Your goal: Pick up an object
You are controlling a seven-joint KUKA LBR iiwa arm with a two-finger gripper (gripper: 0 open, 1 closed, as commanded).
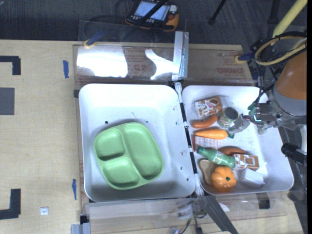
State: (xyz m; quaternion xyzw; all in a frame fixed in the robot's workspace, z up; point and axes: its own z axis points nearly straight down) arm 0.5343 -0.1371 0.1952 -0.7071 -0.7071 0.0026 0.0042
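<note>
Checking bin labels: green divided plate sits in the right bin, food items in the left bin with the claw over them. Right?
Bins are swapped. The camera view shows the green divided plate in the left bin, and the food items, such as the carrot, in the right bin, with the claw over them.

Pale-green three-compartment plastic plate [127,154] in white left bin [92,101]. White right bin [280,177]: orange toy pumpkin [224,178], orange carrot [212,134], green bottle [216,156]. Tabletop [39,130] light wood.
</note>
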